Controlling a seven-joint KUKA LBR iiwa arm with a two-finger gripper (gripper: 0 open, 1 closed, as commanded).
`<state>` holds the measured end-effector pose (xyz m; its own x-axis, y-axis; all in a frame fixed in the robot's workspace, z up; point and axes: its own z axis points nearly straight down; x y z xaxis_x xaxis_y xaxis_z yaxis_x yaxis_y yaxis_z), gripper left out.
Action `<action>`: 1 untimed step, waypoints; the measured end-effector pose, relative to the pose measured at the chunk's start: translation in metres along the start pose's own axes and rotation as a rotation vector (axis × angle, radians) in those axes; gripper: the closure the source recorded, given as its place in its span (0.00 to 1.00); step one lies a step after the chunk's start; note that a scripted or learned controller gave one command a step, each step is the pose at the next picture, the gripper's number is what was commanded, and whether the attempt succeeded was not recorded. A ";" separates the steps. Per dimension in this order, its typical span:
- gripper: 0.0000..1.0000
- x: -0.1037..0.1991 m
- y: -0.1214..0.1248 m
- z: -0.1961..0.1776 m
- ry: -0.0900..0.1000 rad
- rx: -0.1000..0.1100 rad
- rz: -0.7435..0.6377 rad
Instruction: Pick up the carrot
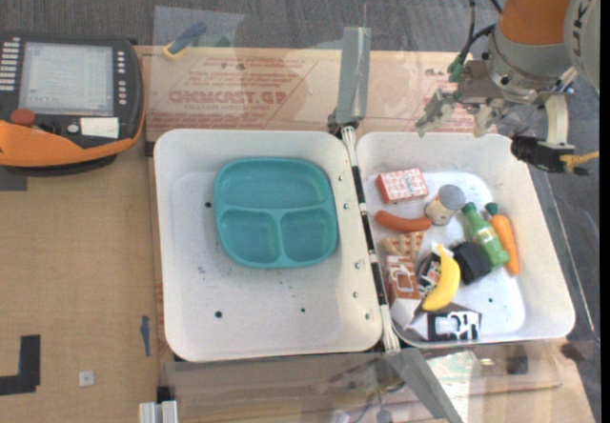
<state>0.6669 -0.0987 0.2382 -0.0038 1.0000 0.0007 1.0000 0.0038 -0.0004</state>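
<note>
carrot (506,239) near right bin (548,221) wall

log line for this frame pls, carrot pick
phase: pre-grasp | gripper: above right bin's far rim, nothing held | carrot: in right bin, near right wall, beside green bottle, untouched

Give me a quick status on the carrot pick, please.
Claw above right bin's far rim, holding nothing. Carrot lying at right side of right bin. Green bottle tight against it.
</note>
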 end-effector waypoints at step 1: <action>0.00 -0.079 -0.013 0.052 0.000 0.001 0.148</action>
<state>0.6540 -0.1774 0.1862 0.1437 0.9896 0.0002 0.9896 -0.1437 -0.0019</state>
